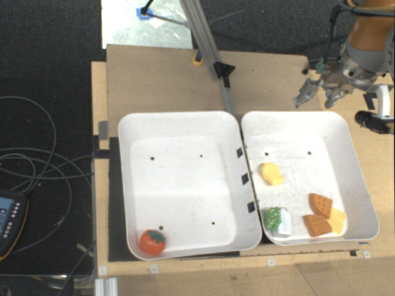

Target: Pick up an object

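Above the far right corner of the right bin (361,184), the jaws (318,96) hang spread with nothing between them, over the bare surface (265,79). Well nearer, the right bin holds a yellow piece (271,174) near its middle, a green-and-white item (276,219) at its near left, and two waffles (319,214) beside a yellow wedge (337,219). A tomato (152,242) sits at the left bin's (179,128) near left corner.

gripper (318,97) above right bin (355,142), jaws spread; tomato (152,242) in left bin (126,165)
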